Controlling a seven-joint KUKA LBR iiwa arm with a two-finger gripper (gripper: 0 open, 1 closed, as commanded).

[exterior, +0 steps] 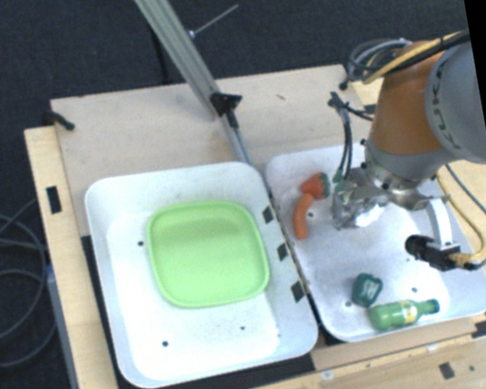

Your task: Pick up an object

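Orange toy: a curved orange piece (305,207) lies in the right bin (379,253), at its upper left, close to the wall shared with the other bin.
Pincer: the pincer (355,210) is low in the right bin, just right of the orange toy and apart from it; whether it is wide or narrow cannot be told from this view, and nothing can be seen held in it.
Arm: the grey arm with its orange band (412,122) comes in from the right, over the right bin's upper edge.
Dark green piece: a small dark green thing (367,288) lies lower in the same bin, well below the pincer.
Bottle: a green bottle (401,311) lies on its side just under the dark green piece, near the bin's bottom rim.
Left bin: the left bin (128,284) holds a light green square plate (208,252), lying flat near its middle.
Tabletop: the pale tabletop (138,128) carries both bins side by side.
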